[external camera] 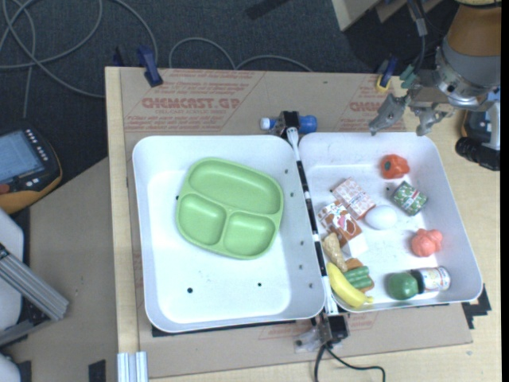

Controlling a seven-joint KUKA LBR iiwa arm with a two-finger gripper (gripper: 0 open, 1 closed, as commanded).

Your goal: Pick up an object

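Hanging open and empty above the right bin's (445, 173) far rim, the tool (404, 119) had the red tomato (394, 165) just below it.

Arm (475, 30) cut off by the top and right edges, only wrist section in frame. Packet labels (352, 197) too small to read; small item (334, 251) above the banana (347, 286) too blurred to identify. Handheld device (24, 165) cropped at left edge.
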